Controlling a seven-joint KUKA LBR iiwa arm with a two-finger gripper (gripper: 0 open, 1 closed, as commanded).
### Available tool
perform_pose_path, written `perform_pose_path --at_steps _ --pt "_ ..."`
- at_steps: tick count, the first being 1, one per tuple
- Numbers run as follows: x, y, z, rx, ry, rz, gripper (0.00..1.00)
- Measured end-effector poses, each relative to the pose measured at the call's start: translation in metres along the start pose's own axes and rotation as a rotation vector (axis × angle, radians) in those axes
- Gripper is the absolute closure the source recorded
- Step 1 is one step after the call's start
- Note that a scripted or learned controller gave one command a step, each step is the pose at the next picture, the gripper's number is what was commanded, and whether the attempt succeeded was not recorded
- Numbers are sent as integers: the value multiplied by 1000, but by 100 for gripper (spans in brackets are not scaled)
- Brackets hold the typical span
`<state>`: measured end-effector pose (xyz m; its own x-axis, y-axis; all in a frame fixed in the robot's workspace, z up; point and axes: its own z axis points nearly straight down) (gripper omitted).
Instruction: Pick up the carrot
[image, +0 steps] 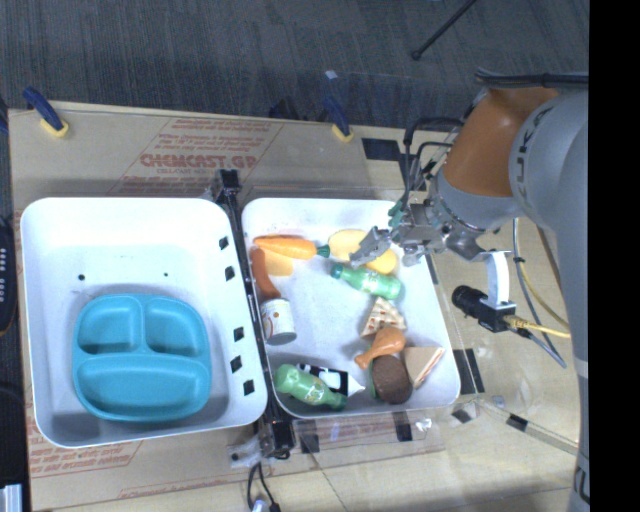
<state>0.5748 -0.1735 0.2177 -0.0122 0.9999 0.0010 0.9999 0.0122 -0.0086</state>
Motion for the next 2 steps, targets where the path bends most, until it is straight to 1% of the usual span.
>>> perform_pose_path --at_steps 1,2 --pt "-16 85 120 -15 -7 -144 0" --pt "-14 84 112 -6 -5 -155 100"
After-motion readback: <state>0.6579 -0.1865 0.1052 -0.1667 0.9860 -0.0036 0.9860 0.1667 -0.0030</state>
